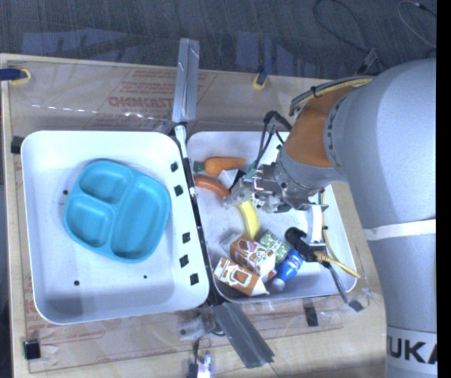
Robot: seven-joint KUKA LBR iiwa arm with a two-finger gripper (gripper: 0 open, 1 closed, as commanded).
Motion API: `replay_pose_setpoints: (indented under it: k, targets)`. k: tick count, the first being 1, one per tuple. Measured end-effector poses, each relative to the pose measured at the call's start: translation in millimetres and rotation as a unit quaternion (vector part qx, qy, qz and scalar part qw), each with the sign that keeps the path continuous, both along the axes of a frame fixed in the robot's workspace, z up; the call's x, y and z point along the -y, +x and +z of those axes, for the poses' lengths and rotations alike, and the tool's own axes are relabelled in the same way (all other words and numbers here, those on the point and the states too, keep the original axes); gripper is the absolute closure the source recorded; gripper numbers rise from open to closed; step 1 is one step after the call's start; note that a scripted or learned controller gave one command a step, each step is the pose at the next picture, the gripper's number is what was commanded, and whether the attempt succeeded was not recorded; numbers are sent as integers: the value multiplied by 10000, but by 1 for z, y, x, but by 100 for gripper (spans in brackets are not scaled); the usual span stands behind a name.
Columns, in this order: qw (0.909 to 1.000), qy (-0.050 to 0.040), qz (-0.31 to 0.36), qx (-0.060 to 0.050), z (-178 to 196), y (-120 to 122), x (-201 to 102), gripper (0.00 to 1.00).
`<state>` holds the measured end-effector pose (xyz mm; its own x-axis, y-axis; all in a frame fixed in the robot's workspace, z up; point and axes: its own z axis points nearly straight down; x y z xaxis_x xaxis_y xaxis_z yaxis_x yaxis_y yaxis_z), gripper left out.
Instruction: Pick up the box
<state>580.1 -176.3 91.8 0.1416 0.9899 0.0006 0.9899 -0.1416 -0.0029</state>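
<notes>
The box [250, 261] is a small carton printed in orange, brown and green. It lies tilted in the near part of the right bin [209, 144]. My gripper [246, 188] hangs over the middle of that bin, above the top end of a yellow banana [249, 220] and beside two orange carrots [222, 164]. It is a short way beyond the box and does not touch it. Nothing shows between its tips.
A blue object [288, 266] lies against the box's right side. The left bin [44, 152] holds a blue divided plate [119, 209]. A raised divider [190, 219] with black clips separates the two bins. My arm covers the right bin's right side.
</notes>
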Motion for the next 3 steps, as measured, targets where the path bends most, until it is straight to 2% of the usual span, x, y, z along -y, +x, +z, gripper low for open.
replay_pose_setpoints:
  k: [1,2,3]
  targets:
    - [10000,-1,48,-13,-1,-37,-40,0]
    - [9989,-56,-460,15,1,-25,-65,0]
    - [9964,-11,-847,5,0,-30,-46,0]
